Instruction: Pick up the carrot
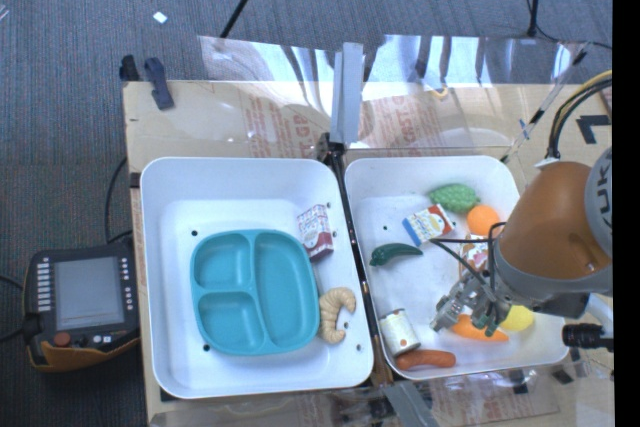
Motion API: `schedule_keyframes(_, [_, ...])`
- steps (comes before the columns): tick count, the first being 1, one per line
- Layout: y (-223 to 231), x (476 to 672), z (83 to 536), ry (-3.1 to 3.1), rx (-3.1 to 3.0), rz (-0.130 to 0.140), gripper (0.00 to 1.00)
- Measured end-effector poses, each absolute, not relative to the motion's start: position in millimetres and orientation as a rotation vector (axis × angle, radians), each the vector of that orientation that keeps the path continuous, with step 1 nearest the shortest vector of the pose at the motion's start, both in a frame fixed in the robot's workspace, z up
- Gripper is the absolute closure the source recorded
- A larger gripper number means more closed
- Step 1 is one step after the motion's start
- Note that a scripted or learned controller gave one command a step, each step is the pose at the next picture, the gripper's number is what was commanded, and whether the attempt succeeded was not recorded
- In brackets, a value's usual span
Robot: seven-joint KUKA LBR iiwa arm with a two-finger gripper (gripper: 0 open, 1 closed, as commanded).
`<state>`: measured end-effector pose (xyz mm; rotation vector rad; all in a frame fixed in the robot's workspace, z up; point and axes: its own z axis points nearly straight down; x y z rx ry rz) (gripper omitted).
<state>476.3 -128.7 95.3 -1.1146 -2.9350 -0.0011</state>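
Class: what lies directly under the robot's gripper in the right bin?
Beneath the gripper lies an orange carrot, beside a yellow lemon-like toy. The gripper covers part of the carrot.

Bright even light, soft focus, glare on clear screen point(400, 55).

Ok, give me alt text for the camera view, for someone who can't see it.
The gripper sits low in the right bin, right over the orange carrot, amid other toy foods. The left bin holds a teal divided plate.
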Motion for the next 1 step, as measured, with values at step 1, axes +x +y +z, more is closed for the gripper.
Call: schedule_keyframes(1, [-84.9, 476.2, 160.7, -2.781, -1.456, 0.001, 1.00])
